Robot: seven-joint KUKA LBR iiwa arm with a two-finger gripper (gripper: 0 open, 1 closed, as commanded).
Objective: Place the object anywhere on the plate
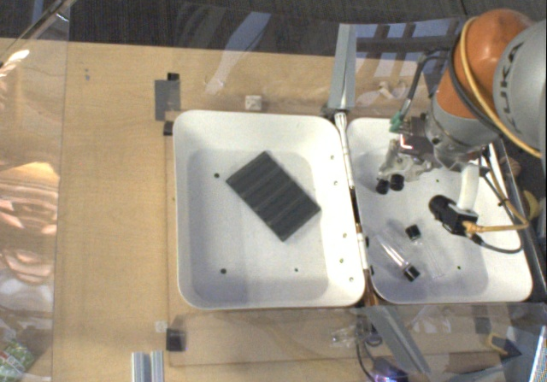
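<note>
A dark grey ribbed plate (273, 195) lies flat and turned at an angle in the middle of the left bin (192, 278). In the right bin (504, 290) lie a clear tube with a black cap (399, 257) and a small black piece (413, 232). My gripper (390, 185) hangs over the upper left part of the right bin, above and apart from both small objects. The grey arm with its orange band (483, 47) reaches in from the upper right.
A raised divider (350, 201) runs between the two bins. A black fitting with a yellow cable (453, 216) hangs off the arm over the right bin. Small brackets sit on the wooden bench (102, 201) around the left bin.
</note>
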